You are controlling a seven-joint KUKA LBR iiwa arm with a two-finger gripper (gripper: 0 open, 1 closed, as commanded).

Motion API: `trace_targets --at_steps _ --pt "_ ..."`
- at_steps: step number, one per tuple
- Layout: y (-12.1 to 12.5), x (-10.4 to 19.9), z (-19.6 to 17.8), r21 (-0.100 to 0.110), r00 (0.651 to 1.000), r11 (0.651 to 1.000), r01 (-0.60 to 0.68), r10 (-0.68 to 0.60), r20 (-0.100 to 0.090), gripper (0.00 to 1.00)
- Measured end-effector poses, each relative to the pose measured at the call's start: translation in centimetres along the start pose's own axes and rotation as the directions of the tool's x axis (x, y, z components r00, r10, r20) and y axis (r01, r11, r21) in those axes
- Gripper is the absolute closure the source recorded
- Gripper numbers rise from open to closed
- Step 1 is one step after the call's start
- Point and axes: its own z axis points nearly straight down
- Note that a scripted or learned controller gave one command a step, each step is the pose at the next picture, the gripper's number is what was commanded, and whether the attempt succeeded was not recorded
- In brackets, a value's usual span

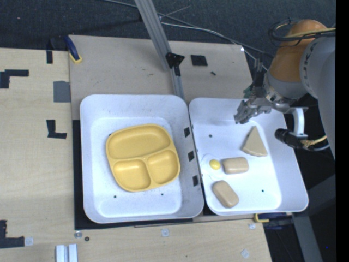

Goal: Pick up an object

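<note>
The right bin [272,198] holds a tan wedge-shaped piece [254,143], a tan rounded block [235,165], a small yellow ball [215,165] and a brown oblong piece [225,194]. My gripper [244,115] hangs over the bin's upper part, just above and left of the wedge. Nothing shows between its fingers. The arm's orange band [289,53] rises behind it at the upper right.
The left bin [92,146] holds a yellow three-compartment plate [143,157]. A grey metal pole [155,31] slants down to the gap between the bins. Cables run across the bench's far side.
</note>
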Motion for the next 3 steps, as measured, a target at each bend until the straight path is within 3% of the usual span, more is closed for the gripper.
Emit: trace_targets --at_steps 2,3 --pt "-0.4 0.3 -9.7 -0.003 1.0 1.0 0.0 0.0 0.001 1.0" --pt "-1.8 4.5 -9.6 0.003 1.0 1.0 0.002 -0.002 0.0 1.0"
